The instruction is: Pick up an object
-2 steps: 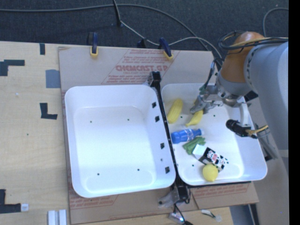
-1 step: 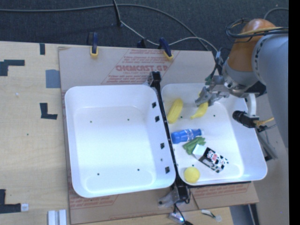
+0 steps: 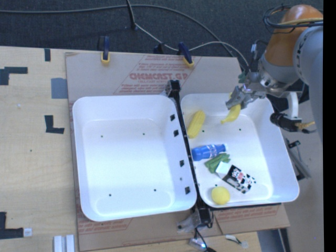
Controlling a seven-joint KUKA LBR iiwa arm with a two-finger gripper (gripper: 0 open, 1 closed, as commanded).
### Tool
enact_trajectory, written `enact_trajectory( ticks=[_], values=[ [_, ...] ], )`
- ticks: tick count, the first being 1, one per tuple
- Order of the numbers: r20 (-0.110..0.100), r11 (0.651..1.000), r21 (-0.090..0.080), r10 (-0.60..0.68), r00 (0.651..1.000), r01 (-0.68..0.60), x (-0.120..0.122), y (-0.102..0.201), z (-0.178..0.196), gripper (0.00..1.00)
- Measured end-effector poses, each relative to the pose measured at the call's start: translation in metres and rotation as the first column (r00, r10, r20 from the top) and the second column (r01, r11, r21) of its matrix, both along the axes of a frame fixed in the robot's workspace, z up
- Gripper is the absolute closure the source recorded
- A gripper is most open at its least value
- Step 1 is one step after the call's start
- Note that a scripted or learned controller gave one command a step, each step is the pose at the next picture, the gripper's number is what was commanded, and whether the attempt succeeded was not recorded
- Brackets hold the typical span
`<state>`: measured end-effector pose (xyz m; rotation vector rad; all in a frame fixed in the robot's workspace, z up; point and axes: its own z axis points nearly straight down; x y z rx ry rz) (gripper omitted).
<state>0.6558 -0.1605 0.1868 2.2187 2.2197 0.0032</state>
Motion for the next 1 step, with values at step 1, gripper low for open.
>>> enact_trajectory(
  ticks=[1],
  values=[
    [-0.001, 1.000, 0.000, 0.000, 1.000, 0.000, 0.0006, 0.0001, 0.0298, 1.00]
  ],
)
